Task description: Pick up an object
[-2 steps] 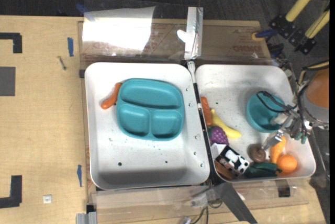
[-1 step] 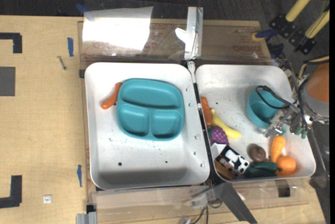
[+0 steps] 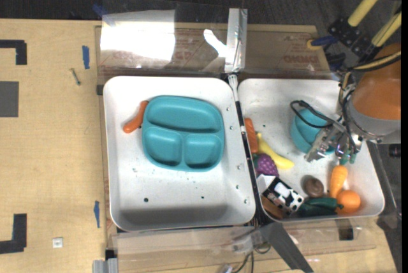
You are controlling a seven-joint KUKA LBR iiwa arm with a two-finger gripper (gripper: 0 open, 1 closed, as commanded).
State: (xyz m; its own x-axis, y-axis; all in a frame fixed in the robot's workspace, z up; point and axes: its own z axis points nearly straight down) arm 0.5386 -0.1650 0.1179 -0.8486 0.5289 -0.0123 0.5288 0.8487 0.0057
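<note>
Where the gripper [image 3: 333, 145] hangs low over the right bin [image 3: 274, 99], beside the teal cup [image 3: 307, 128], I can't tell how its metal tips stand; too blurred. I see nothing clearly between them. The orange carrot [image 3: 338, 178] lies just below. The arm's orange band [image 3: 381, 94] is cut off at the frame edge.

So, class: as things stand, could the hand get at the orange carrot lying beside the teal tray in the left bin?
Probably yes. The carrot lies uncovered against the teal tray, though the hand hovers in the right bin by the teal cup, across the divider.
</note>
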